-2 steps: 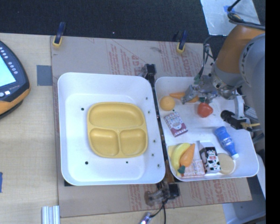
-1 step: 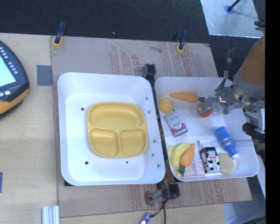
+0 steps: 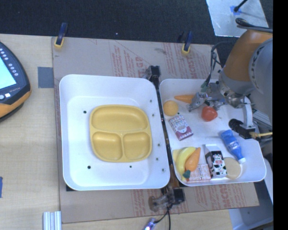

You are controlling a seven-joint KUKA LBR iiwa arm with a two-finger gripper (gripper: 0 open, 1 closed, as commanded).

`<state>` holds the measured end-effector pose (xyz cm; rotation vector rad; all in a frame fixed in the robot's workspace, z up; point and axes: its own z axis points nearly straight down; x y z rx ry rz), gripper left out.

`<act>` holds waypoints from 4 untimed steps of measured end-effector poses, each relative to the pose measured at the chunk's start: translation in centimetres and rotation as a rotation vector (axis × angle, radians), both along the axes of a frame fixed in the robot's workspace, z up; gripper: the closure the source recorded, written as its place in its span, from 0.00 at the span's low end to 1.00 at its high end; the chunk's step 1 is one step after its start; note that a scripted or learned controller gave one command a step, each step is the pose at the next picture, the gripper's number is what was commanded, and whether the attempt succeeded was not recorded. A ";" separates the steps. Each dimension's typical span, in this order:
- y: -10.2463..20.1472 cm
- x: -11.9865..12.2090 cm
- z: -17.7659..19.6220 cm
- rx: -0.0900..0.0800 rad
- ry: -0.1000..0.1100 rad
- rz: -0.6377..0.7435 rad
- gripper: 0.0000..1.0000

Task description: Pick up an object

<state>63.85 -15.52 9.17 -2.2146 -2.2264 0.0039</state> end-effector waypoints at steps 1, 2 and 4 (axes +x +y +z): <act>-4.9 -4.2 0.0 0.001 0.002 -0.003 0.00; -1.3 1.7 0.0 0.002 0.002 0.000 0.00; 2.6 1.8 0.0 0.001 0.000 -0.001 0.00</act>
